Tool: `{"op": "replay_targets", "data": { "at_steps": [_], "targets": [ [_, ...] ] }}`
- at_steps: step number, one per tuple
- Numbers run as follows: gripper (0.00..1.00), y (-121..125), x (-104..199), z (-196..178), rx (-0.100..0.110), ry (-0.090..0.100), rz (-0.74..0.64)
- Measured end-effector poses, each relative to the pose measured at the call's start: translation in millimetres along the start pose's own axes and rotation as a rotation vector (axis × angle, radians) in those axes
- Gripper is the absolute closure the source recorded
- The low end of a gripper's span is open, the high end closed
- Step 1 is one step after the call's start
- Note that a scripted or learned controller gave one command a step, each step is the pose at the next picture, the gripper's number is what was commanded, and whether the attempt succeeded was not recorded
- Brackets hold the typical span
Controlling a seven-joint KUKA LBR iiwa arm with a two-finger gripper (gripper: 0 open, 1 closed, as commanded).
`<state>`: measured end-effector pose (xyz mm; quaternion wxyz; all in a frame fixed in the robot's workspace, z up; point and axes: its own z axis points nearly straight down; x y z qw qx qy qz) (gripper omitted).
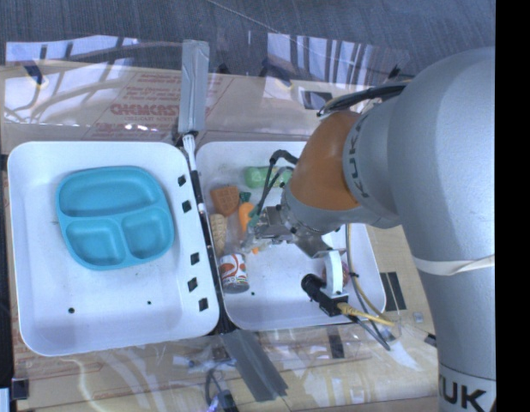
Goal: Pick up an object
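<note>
In the right bin [274,305], near its left wall, my fingers [263,225] hung low over a tight cluster of items. Their state could not be determined. My own arm [402,161] covered most of them from above, so I recorded them as neither released nor clenched. No item was seen between them.

Finding 1. The likeliest candidate, the orange piece [245,212], lay just beside the fingers, on the side towards the wall. It was touching or all but touching the brown block [224,199]. In my judgement a close here could have caught both items at once. It could also have pinched only an edge and squeezed the piece out sideways.

Finding 2. The pale piece [218,230] lay along the bin wall, just in front of the block. The can [234,272] sat nearer the front. A descent drifting towards the wall could have struck it or jammed an item against it. A sweep forward could have tipped or rolled the can.

Finding 3. The green piece [258,177] lay at the back, close under the arm and partly hidden. The arm could have nudged it without my registering the contact.

Finding 4. The left bin [42,316] held a blue tray [115,217], well apart from the work. I judged no hazard there.
</note>
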<state>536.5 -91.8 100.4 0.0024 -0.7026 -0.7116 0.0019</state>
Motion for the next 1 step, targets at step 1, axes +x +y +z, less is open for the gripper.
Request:
{"op": "replay_targets", "data": {
  "at_steps": [1],
  "targets": [
    [1.0,38.6,35.9,-144.9,-0.014,0.0,0.003]
  ]
}}
